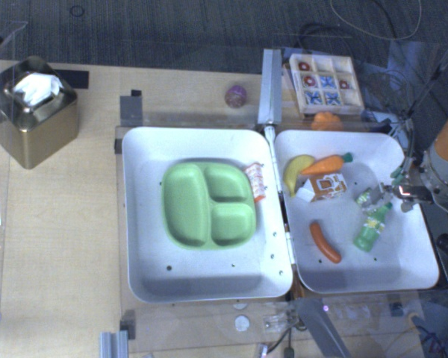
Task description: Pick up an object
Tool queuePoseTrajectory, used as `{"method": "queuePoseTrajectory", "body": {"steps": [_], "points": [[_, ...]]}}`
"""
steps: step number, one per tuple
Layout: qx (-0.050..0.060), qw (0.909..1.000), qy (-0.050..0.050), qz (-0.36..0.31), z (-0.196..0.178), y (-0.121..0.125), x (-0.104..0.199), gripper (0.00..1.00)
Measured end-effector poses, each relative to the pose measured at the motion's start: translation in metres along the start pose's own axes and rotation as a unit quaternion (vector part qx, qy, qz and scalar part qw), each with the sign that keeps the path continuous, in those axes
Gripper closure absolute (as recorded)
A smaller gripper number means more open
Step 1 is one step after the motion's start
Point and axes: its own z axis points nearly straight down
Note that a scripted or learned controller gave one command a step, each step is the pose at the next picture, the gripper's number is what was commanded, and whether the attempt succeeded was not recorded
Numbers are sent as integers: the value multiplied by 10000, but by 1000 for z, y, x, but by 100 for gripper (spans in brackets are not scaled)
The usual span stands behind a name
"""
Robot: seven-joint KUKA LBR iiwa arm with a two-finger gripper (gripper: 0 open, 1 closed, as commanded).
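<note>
The gripper (390, 192) hangs at the right bin's (313, 274) three o'clock edge, just above the green bottle (371, 230); its grip state can't be told.

A robotics lab: a pale wooden desk (60, 222) carrying two white bins (134, 274) of toy food, loose cables (373, 10) trailing over grey carpet (172, 13).

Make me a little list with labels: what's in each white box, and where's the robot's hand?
left bin: green divided plate, small packet at its right edge
right bin: banana, carrot, small carton, sausage, green bottle
hand: at the right bin's right side, just above the green bottle
behind the bins: tic-tac-toe board, purple ball
far left: tissue box
</note>
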Motion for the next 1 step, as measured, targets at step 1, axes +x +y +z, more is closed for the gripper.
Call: {"method": "queuePoseTrajectory", "body": {"steps": [1], "points": [[-20, 10000, -6, -11, 92, 25, -22, 0]]}}
